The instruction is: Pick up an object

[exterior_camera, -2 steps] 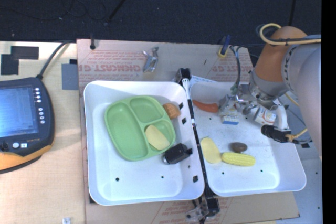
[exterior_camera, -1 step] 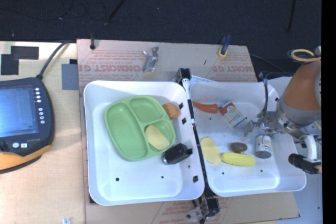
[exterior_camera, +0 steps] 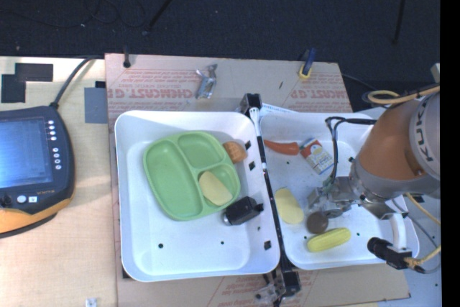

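Claw [exterior_camera: 325, 199] is hovering right above the brown ball [exterior_camera: 316, 222], can't tell its state; ball's probably rolling away.

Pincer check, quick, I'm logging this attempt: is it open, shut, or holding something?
Pincer: low in the right white bin above the small brown round object; open or shut cannot be told.

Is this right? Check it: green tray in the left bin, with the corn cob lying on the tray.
Not quite. The camera view shows the green tray in the left bin, but the corn cob lies in the right bin, near the gripper. A pale yellow piece is what lies on the tray.
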`<state>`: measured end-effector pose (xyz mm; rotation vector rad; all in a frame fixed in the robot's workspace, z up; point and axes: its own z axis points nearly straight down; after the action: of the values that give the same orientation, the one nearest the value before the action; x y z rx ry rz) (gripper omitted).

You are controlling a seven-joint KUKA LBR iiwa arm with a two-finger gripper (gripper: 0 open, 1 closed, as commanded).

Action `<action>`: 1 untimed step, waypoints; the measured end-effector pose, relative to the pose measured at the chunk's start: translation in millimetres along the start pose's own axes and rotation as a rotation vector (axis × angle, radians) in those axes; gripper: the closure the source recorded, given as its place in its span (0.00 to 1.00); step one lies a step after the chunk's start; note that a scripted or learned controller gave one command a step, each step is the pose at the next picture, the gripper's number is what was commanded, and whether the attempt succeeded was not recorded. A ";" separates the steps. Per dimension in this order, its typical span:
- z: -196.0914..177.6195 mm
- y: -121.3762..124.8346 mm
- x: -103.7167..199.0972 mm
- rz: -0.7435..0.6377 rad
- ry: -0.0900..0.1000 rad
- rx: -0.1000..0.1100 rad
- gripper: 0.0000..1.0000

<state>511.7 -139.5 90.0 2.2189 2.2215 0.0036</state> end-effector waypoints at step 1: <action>-115.2 -26.7 40.7 -0.003 0.001 -0.004 0.00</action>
<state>484.7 -98.9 205.1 2.2149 2.2232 0.0092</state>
